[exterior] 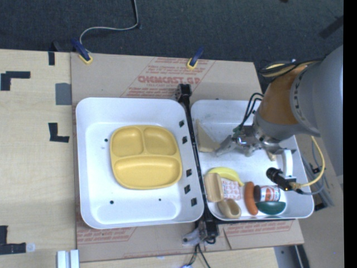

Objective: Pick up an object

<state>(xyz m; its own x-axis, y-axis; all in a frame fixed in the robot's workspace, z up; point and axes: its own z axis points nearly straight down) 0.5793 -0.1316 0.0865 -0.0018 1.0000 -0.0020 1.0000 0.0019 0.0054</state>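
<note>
My gripper (233, 143) hangs low over the middle of the right bin (223, 111), reaching in from the right on the grey arm with its orange band (279, 102). A beige wedge-shaped piece (205, 140) lies just to the left of the gripper's tip. Along the bin's front edge lie a yellow banana (226, 175), a tan packet with a red-and-white label (221, 188), a tan roll (229, 208), a red sausage (250, 198), a small red-labelled bottle (268, 194) and a dark green piece (272, 207). No object shows in the gripper.
The left bin (95, 116) holds a yellow divided plate (146, 156). A black divider rail (189, 144) runs between the bins. A cable and a black-and-white fitting (281, 175) hang off the wrist over the right bin's right side.
</note>
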